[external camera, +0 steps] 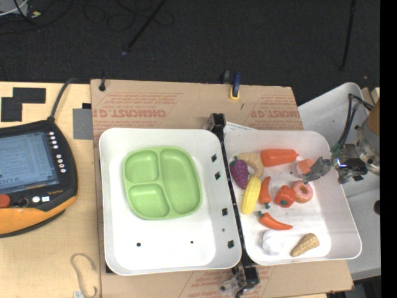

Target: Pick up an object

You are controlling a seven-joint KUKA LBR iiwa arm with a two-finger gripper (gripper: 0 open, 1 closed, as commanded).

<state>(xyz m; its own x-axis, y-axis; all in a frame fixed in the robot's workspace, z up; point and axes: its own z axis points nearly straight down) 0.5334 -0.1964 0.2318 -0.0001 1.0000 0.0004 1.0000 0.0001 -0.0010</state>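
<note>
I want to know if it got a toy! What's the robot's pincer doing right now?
Pincer: down at the right side of the right bin, near the toy tomato. Whether it is open or closed cannot be told.

2 white bins sit side by side on a brown cardboard sheet [186, 104]. The left bin [118, 241] holds a green plate [162, 183] with 3 parts. The right bin [344, 228] holds toy food. A purple grape bunch [239, 173] lies beside a yellow corn cob [251, 194]. An orange carrot [278, 157] lies near the top. A red tomato [285, 196] touches a pink round fruit [303, 192]. A small red chili [273, 222] lies below them. A white lump [270, 242] and a tan cone [304, 245] sit near the bottom. The gripper [315, 169] reaches in from the right, just above the pink fruit. A tablet with an orange edge [31, 179] lies far left.
</note>
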